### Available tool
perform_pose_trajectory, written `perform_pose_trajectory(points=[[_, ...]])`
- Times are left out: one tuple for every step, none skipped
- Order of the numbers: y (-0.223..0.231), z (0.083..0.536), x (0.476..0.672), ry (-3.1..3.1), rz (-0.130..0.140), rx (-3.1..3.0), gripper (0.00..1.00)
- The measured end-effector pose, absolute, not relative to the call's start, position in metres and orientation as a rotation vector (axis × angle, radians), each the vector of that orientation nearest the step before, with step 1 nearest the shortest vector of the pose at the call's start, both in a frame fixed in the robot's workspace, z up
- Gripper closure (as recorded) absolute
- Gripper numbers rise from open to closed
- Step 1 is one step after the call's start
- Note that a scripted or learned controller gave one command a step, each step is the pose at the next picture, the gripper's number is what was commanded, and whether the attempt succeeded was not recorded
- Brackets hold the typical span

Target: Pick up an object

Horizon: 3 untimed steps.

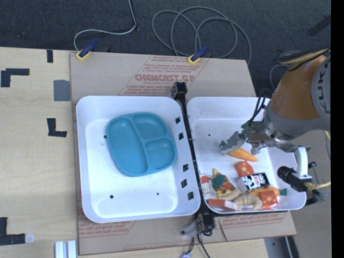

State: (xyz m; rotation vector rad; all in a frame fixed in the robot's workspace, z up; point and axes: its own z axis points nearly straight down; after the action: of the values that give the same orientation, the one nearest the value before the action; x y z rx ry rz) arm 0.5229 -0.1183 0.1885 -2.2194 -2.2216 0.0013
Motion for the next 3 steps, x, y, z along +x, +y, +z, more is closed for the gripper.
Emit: perform_pose_trajectory(points=[[-0.154, 0.087, 0.515, -2.223, -0.003, -2.222, 0.00], [-0.155, 0.096, 0.515, -2.226, -0.002, -2.227, 1.00], [-0.106, 0.256, 0.525, -2.224, -0.001, -2.221, 1.00]])
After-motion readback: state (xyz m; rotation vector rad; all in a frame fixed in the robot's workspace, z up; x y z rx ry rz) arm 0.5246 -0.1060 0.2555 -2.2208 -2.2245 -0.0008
